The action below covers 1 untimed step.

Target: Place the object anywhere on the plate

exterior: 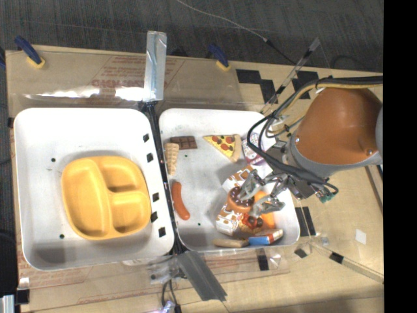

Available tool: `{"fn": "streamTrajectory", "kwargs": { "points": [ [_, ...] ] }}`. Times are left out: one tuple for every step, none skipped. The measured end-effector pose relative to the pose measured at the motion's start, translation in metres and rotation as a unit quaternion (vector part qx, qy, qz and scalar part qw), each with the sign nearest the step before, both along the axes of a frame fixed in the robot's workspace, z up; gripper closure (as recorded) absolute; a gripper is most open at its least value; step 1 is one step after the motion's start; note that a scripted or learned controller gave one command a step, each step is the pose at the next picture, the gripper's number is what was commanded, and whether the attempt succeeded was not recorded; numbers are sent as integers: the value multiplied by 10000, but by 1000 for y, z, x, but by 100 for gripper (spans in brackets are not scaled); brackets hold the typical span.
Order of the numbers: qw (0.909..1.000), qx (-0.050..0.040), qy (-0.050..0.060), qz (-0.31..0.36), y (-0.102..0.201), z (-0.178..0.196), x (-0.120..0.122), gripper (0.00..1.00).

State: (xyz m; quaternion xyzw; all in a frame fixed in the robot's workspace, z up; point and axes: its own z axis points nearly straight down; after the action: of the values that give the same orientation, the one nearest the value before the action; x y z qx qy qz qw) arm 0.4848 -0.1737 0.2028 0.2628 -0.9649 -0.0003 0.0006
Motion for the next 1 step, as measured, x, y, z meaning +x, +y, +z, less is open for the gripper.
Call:
{"fn": "streamTrajectory", "kwargs": {
  "points": [
    [9942, -1, -9, -1072, -6, 1, 2, 100]
  ]
}}
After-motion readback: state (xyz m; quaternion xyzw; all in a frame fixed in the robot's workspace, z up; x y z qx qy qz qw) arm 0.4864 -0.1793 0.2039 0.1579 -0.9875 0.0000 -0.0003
